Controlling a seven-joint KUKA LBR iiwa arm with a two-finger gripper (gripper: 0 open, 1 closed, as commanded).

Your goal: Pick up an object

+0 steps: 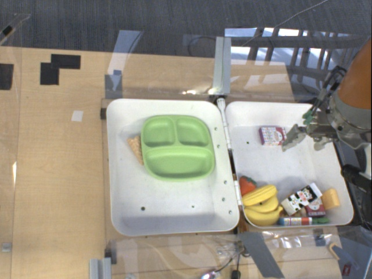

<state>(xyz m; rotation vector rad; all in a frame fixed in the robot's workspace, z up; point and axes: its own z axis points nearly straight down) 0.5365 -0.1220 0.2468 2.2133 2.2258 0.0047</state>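
You've got the gripper (306,137) spread open and empty just right of the small pink-and-white packet (271,135), likely lining up on it since it lies apart from the bananas (261,204).

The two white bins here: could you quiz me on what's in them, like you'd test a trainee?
1. True or false: the green divided plate lies in the left bin.
2. Which thing lies nearest the end effector?
A. the bananas
B. the small pink-and-white box
C. the cracker
3. Fill in: the bananas sit in the near-left corner of the ______ bin.

Key
1. True.
2. B. The box lies just left of the end effector in the right bin.
3. right
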